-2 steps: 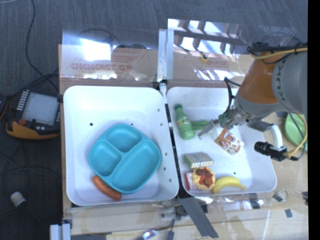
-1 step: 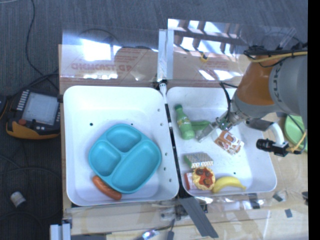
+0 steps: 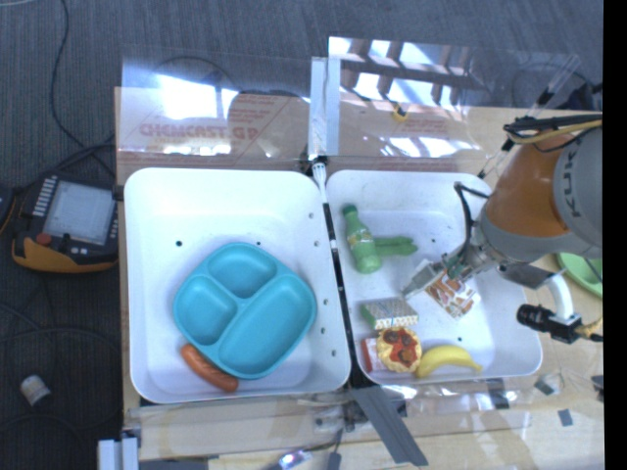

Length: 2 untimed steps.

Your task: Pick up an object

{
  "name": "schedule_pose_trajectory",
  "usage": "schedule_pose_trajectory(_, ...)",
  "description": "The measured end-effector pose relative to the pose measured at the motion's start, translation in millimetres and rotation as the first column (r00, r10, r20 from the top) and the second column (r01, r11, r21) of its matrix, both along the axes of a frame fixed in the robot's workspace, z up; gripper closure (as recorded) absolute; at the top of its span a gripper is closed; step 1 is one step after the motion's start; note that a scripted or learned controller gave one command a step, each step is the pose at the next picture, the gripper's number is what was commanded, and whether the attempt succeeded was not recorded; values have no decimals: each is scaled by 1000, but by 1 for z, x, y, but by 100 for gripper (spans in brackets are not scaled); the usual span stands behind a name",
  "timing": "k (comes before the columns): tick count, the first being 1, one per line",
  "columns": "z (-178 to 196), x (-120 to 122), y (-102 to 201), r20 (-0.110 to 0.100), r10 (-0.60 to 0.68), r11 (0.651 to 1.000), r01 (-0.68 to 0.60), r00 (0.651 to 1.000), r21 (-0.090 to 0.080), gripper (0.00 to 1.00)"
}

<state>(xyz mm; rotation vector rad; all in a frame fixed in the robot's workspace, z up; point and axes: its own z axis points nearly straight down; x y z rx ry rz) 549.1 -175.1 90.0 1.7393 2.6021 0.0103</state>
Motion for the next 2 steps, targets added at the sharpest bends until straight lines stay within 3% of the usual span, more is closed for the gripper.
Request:
schedule_pose_trajectory(1, 10, 2, 2, 3, 2, 1000, -2, 1000, 5, 100)
schedule_pose_trajectory(2, 108, 72, 31, -12, 155, 988, -155, 988, 3, 100)
